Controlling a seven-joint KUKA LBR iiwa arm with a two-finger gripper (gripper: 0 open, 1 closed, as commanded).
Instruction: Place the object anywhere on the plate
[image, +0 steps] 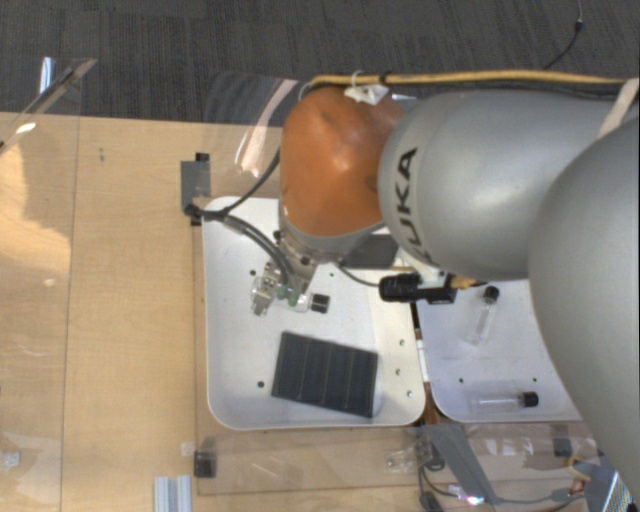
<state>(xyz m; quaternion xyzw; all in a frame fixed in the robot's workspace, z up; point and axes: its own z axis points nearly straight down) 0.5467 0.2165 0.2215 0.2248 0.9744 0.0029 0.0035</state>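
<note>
Dark ribbed plate (327, 374) lies at 6 o'clock in left bin (225, 330). Gripper (277, 290) hangs just beyond, 11 o'clock of plate. Grasp state: cannot tell; object unidentified, possibly under wrist. Judgement: shift toward 5 o'clock, centre over plate, release low.

the grey arm (500, 180) with its orange band (330, 165) reaches over the left bin (225, 330). its tool (275, 292) hangs low above the bin floor, just above a dark ribbed plate (327, 374) that lies flat near the bin's front. a small black piece (320, 304) lies just beside the tool. in the right bin (455, 390) lie two clear tubes, one (484, 315) near the back and one (508, 401) at the front. the desk (100, 300) is light wood.
</note>
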